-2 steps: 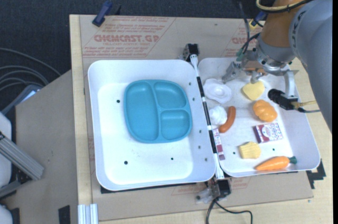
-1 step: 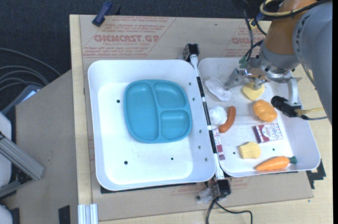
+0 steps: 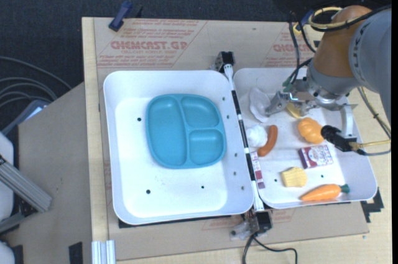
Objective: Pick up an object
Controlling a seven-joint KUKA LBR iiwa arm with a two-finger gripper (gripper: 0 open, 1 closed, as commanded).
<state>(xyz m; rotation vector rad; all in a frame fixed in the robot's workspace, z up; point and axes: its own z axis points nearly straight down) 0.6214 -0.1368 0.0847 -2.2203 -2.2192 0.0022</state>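
The right bin point(image 3: 367, 179) holds several small items. Among them are a brown sausage point(image 3: 268, 140), an orange fruit point(image 3: 309, 130), a carrot point(image 3: 321, 193), a yellow cheese wedge point(image 3: 293, 177) and a small red box point(image 3: 316, 157). My gripper point(image 3: 287, 101) is low over the far part of this bin. It is just above a yellow object point(image 3: 295, 110) that it partly hides, and a white crumpled piece point(image 3: 259, 102) lies at its left. Nothing is visibly held.
The left bin point(image 3: 121, 132) holds a blue divided plate point(image 3: 185, 130). A small white lump point(image 3: 255, 132) lies by the divider between the bins. Cables point(image 3: 367, 143) trail from the wrist across the right bin's far right side.
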